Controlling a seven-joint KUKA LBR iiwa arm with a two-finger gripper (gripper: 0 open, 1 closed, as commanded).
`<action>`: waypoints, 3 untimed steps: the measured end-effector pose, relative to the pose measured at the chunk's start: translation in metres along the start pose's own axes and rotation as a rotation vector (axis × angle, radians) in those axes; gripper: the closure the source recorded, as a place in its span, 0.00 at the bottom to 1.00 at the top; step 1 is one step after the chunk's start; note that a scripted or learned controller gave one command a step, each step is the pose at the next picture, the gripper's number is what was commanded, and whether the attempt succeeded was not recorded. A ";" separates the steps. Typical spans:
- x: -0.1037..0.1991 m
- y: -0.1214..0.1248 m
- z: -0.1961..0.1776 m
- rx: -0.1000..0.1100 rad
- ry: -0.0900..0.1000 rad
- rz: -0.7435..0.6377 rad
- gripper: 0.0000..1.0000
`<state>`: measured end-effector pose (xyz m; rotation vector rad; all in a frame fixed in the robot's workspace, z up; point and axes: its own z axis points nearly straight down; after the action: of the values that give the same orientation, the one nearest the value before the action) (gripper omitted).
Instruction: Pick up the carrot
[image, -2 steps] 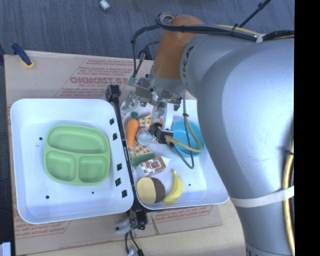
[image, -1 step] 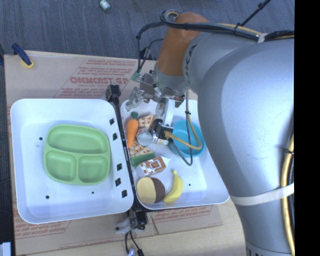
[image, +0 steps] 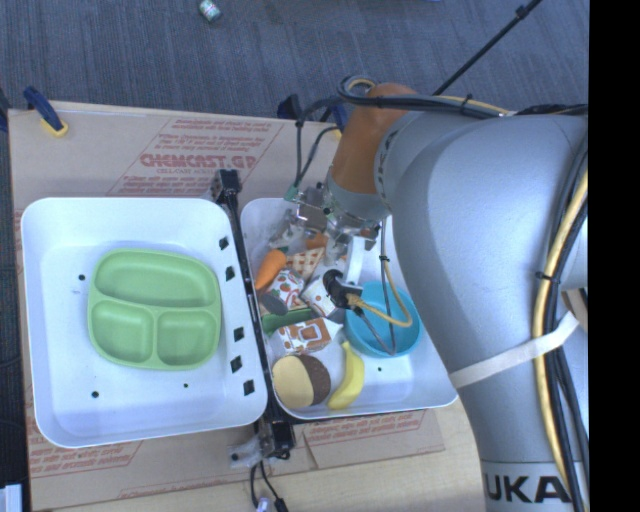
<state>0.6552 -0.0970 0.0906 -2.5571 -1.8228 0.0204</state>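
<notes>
Right now I am hovering my pincer (image: 318, 232) low in the right bin (image: 425, 385); whether it is spread or pressed together, I cannot tell. Just beside it, down-left, the carrot (image: 270, 268) is lying among clutter, so I am aiming to straddle it squarely.

Arm reaches in from the right over the right bin (image: 425, 385), gripper (image: 318, 225) down among the clutter at the bin's upper end. Carrot (image: 270, 268) lies just below-left of it, near the divider, tilted. Blue bowl (image: 385, 322) right of the pile, banana (image: 349, 378) and a round brown-and-tan item (image: 301, 381) at the lower end. Left bin (image: 50, 300) holds a green divided plate (image: 155, 308).
</notes>
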 end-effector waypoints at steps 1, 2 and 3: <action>0.006 -0.001 -0.001 -0.002 0.006 0.310 0.00; 0.003 0.000 -0.001 -0.006 0.005 0.498 0.00; 0.038 -0.017 -0.107 -0.003 0.015 0.591 0.00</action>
<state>0.6532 -0.0545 0.1974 -2.9747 -0.9984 -0.0010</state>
